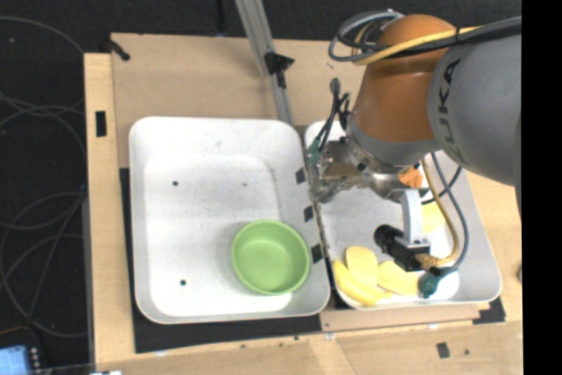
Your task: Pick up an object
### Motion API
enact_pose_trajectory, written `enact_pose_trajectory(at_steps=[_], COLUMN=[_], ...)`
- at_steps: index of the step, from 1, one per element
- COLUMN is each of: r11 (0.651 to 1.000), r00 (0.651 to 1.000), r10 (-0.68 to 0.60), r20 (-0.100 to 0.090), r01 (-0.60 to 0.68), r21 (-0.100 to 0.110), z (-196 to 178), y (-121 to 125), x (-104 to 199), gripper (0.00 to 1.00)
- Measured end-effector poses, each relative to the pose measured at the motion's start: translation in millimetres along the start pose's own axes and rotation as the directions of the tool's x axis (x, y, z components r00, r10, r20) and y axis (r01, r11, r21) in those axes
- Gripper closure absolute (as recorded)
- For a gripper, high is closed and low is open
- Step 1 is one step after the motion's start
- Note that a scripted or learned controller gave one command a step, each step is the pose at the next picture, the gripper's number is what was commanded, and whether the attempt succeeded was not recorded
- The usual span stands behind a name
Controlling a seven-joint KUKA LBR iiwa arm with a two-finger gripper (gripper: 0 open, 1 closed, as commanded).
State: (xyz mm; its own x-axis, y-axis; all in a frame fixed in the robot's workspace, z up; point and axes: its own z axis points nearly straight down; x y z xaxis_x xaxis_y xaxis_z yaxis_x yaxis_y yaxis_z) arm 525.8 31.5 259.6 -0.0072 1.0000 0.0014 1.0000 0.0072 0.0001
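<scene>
A green bowl (270,256) rests upright in the near right part of the left white bin (176,189). In the right bin (479,277), several pale yellow pieces (369,275) lie at the near left corner. A small teal thing (428,284) lies just right of them. A bit of orange (411,178) peeks out from under the arm. My gripper (332,178) hangs low over the far left part of the right bin, close to the wall shared by the two bins. The big grey and orange wrist hides much of it.
A slanted metal pole (250,13) rises behind the bins, with a clamp near the left bin's far right corner. Cables loop around the wrist. The wooden bench (176,75) surrounds both bins.
</scene>
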Motion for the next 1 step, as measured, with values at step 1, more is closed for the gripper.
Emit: enact_pose_trajectory(at_steps=[1], r11=[1.0], r00=[1.0], r10=[0.004], r20=[0.001], r01=[-0.004], r21=[0.0], z=[15.4], y=[-5.0], x=[50.4], gripper=[1.0])
